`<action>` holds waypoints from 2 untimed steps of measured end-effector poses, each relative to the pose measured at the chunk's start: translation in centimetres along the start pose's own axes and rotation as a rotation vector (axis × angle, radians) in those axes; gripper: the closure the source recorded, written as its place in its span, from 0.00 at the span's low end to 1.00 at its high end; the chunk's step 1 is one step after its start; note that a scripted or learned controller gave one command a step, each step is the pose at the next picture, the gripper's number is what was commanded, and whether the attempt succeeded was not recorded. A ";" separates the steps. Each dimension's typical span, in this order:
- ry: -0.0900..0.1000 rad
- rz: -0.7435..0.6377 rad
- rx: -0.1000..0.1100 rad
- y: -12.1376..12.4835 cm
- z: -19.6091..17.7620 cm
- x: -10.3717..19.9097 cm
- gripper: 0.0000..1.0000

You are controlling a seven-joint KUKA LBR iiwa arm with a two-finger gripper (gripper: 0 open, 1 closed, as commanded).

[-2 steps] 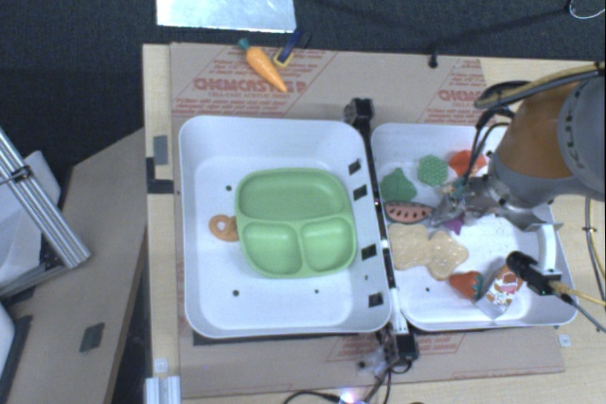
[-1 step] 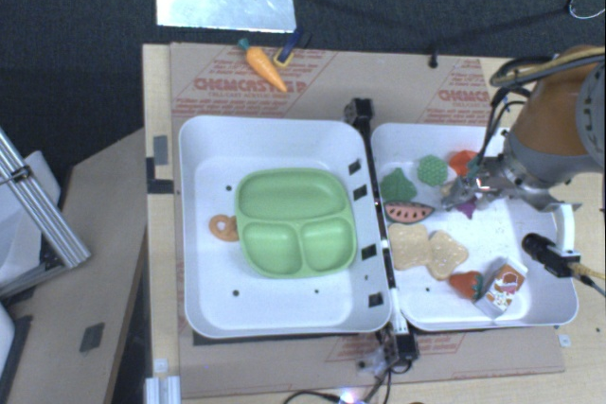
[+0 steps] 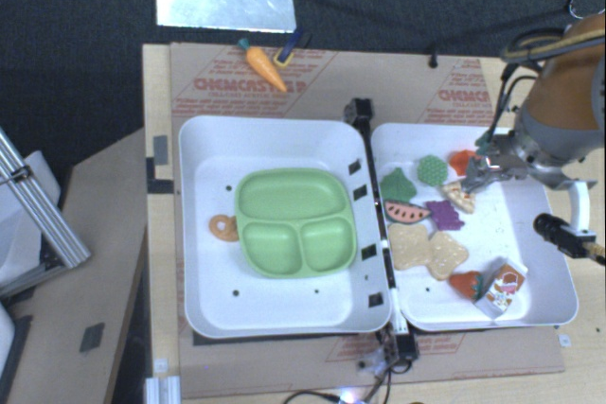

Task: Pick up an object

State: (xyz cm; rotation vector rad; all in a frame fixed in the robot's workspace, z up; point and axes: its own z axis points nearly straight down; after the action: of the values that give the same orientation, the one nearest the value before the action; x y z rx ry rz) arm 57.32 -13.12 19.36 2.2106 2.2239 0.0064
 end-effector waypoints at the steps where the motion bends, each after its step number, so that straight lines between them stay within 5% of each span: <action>1: 0.000 0.001 0.002 0.1 -3.3 0.0 1.00; 2: 0.002 -0.004 0.003 2.8 -2.5 4.9 1.00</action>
State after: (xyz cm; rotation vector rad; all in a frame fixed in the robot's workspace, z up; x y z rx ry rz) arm 60.10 -8.18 21.83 2.2090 2.2308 0.0051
